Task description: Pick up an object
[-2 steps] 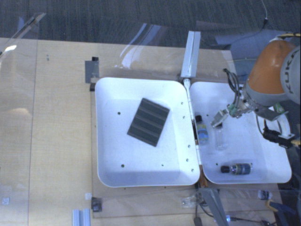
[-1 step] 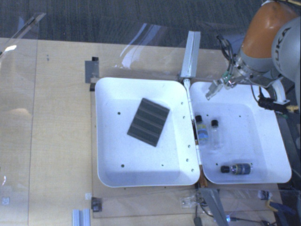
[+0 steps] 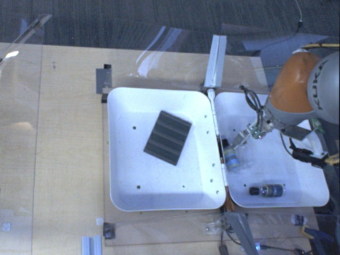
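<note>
The little bottle (image 3: 232, 158) by the right bin's (image 3: 297, 169) left wall looks light, hard and slippery, so grab across its body, and the gripper (image 3: 239, 142) hovers right above it, jaw state I can't tell.

Two white bins (image 3: 122, 195) rest side by side on a wooden bench (image 3: 53, 142).

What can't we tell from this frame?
- Hand: too small and blurred in the camera view to tell whether its fingers grip anything.
- Clear item by the right bin's left wall: see-through, outline uncertain.
- Small dark bottle: label too small to read.
- Arm: cut off by the right edge.
- Ribbed dark slab in the left bin: underside hidden.
</note>
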### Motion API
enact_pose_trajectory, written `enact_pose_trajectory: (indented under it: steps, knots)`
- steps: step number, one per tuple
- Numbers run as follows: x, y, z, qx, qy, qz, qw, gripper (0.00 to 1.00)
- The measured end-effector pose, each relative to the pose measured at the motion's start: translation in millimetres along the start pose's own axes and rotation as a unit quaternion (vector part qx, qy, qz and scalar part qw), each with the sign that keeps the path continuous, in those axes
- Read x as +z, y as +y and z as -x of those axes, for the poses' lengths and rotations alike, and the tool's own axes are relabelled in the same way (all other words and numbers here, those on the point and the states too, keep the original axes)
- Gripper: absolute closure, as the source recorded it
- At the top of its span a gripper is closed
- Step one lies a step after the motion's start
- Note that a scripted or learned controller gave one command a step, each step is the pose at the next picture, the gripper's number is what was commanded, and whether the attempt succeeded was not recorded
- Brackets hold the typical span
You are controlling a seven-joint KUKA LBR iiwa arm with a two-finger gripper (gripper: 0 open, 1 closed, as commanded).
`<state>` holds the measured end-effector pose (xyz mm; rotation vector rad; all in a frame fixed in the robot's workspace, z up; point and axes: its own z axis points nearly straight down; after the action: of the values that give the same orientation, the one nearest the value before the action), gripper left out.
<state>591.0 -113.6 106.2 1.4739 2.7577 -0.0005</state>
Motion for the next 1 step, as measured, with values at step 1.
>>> enact_pose_trajectory:
  steps: [1]
  knots:
    - [-8.2, 4.5, -2.2, -0.003, 0.002, 0.002, 1.0000, 1.00]
